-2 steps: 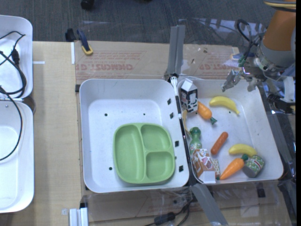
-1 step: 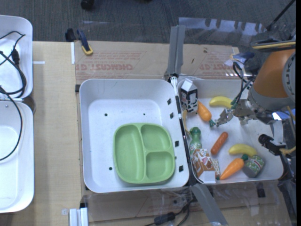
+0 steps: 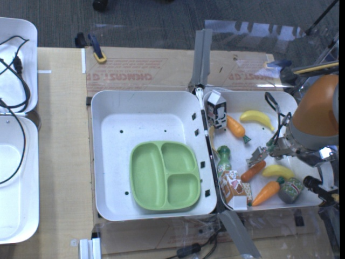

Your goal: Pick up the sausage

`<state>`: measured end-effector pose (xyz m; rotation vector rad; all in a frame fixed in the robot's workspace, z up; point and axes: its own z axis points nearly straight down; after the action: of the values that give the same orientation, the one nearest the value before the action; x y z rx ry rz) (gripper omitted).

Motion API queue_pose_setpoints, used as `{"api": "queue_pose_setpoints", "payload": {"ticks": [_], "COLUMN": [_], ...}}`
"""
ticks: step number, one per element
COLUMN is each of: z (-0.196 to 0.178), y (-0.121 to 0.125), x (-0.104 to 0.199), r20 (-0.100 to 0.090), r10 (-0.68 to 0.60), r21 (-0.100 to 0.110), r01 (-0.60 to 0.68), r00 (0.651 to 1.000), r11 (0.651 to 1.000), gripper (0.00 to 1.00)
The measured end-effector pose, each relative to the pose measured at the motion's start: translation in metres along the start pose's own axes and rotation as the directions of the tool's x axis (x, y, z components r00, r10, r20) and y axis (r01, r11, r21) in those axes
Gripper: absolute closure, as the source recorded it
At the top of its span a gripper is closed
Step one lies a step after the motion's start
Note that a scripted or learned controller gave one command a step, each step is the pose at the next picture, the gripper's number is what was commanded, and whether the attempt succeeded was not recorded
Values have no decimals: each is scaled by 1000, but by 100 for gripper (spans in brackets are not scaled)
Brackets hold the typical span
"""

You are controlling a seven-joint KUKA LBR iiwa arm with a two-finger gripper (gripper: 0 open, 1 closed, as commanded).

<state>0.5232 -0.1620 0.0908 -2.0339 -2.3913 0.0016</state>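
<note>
The sausage (image 3: 252, 171) is a short orange-red piece lying at a slant in the right bin (image 3: 253, 93), between a snack packet and a yellow fruit. My gripper (image 3: 257, 156) hangs right over the sausage's upper end, reaching in from the right under the arm's orange band. Its silvery tip is close to or touching the sausage; which of the two I cannot tell. Nothing is lifted off the bin floor.
Packed round the sausage are a carrot (image 3: 266, 193), a yellow fruit (image 3: 278, 170), a can (image 3: 291, 190), a snack packet (image 3: 235, 188) and a green bottle (image 3: 223, 158). Farther back lie a banana (image 3: 257, 118), another carrot (image 3: 235, 127) and a small carton (image 3: 216, 111). A green divided plate (image 3: 164, 175) sits in the left bin (image 3: 108, 144).
</note>
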Motion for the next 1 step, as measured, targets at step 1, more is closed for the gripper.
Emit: {"api": "queue_pose_setpoints", "payload": {"ticks": [1], "z": [-9], "y": [0], "x": [-1], "r20": [0], "r10": [5], "r21": [-1], "r01": [-5], "r00": [1000], "r11": [1000], "gripper": [100]}}
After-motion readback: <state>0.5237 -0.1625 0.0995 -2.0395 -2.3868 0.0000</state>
